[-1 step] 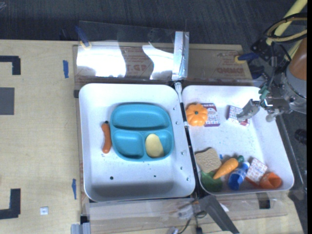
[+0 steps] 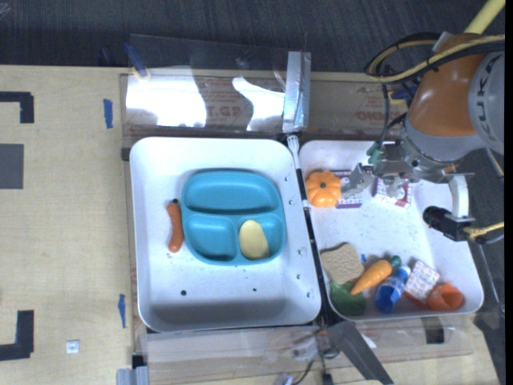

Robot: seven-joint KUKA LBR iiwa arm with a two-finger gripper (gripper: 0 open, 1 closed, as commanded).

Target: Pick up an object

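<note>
Gripper (image 2: pixel 383 175) hangs over right bin's (image 2: pixel 469 251) far end, finger state unreadable (cannot tell); small orange pumpkin (image 2: pixel 324 188) sits just leftward against the divider, nearest candidate, no long axis.

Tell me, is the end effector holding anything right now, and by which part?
Cannot be told. The end effector sits low in the right bin beside the orange pumpkin, with nothing visibly between its fingers.
</note>
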